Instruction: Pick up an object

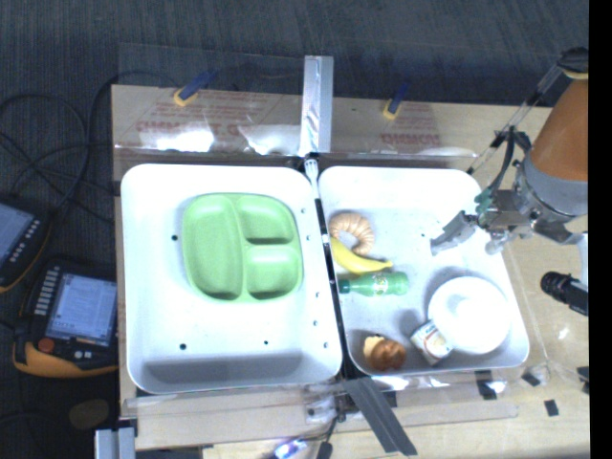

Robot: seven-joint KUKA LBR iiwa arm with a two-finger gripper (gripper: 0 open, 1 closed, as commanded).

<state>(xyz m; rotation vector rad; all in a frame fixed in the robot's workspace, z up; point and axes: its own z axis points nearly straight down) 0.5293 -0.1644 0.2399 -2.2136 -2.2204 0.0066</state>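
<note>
Nearest, in the front corner of the right bin (497, 191), a brown pastry (386, 353), and just beside it to the right a small tipped cup (429, 340), touching the rim of a round white bowl (468, 315). A little farther back, near the wall shared by the two bins, a green bottle (373, 283) lying on its side, cap pointing left. Directly behind it a yellow banana (355, 260), curved and touching a pale ring-shaped bun (351, 228) just beyond. In the left bin (143, 285), alone near the middle, a green divided tray (241, 245) with three compartments. Above the back right part of the right bin, reaching in from the right, the gripper (469, 240), fingers (447, 238) spread apart with nothing between them, hanging over bare white floor behind the bowl and well apart from the banana and bottle. Behind the gripper, the grey wrist and orange band of the arm (564, 151). Farthest, past both bins, a clear plastic sheet (220, 122) held by a blue clip (191, 87) and a yellow clip (394, 104), with an upright metal post (317, 103) between them.
</note>
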